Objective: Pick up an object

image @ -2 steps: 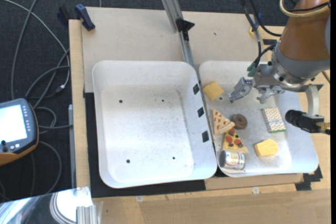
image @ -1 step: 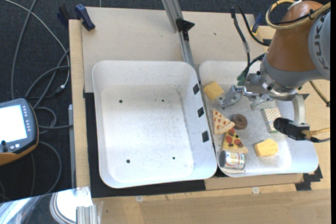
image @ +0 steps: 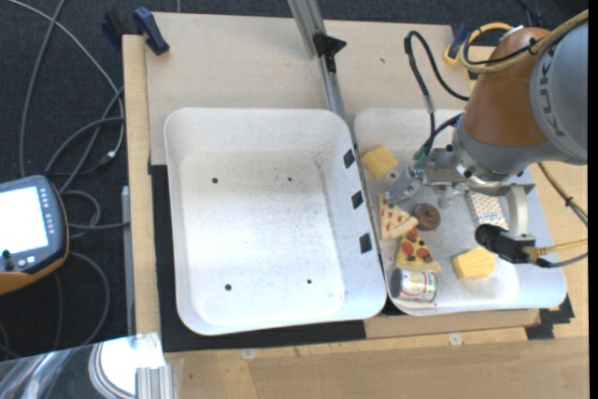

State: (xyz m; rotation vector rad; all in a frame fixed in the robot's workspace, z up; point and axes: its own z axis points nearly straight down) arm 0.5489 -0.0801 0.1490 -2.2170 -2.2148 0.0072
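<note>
At the far left edge of the frame a handheld pendant [image: 28,224] with a lit screen is seen off the bench [image: 234,61]. Moving right, the left bin [image: 187,135] occupies the centre-left of the frame. The right bin [image: 551,294] holds every candidate object: a yellow block [image: 379,161] near its upper left corner, two pizza slice toys [image: 396,221] and [image: 417,252] just below it, a small brown disc [image: 427,217] beside them, a metal can [image: 414,286] at the lower left corner, and a second yellow block [image: 475,264] further right. The pincer [image: 411,184] is lowered in the upper middle of this bin, close above the brown disc and upper slice; whether it is released or clenched cannot be told. Nothing is seen gripped, so the pick is judged not yet accomplished: closure and lifting remain.
</note>
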